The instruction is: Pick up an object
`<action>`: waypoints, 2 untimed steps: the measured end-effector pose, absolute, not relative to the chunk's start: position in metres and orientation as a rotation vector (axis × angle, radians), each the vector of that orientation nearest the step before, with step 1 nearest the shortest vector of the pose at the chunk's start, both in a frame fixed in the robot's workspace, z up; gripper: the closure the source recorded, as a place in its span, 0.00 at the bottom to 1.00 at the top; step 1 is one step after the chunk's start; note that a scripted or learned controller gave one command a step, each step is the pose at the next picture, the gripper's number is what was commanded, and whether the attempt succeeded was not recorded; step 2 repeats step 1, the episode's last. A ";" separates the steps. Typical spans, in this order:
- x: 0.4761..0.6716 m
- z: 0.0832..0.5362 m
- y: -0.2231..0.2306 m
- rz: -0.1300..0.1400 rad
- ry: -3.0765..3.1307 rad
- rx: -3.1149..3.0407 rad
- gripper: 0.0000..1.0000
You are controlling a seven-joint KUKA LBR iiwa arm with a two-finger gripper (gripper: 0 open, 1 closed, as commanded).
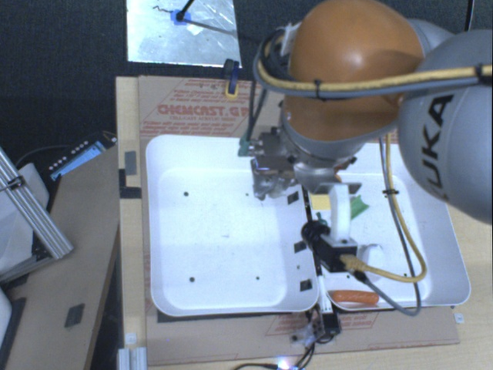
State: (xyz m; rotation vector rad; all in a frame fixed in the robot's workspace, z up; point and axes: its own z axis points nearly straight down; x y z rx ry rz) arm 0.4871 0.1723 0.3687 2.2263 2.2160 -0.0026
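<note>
My gripper (266, 183) hangs from the orange-banded wrist over the right side of the left white bin (177, 284), close to the divider between the two bins. Nothing shows beneath it on the bin floor. The right white bin (443, 272) holds a green piece (359, 205) near its middle, a small white object (372, 251) lower down, and an orange carrot-like stick (355, 297) lying by the front rim. The arm's bulk covers much of the right bin's back half.
Both bins rest on a cardboard sheet (192, 110). A foil square (181, 18) lies behind the bins, with a yellow and blue clip (231, 79) beside it. An aluminium frame (31, 214) and a blue-striped device (77, 156) stand off to the left.
</note>
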 end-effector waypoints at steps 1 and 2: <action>0.498 0.341 0.238 -0.001 2.232 2.214 1.00; 0.498 0.341 0.238 -0.001 2.232 2.214 1.00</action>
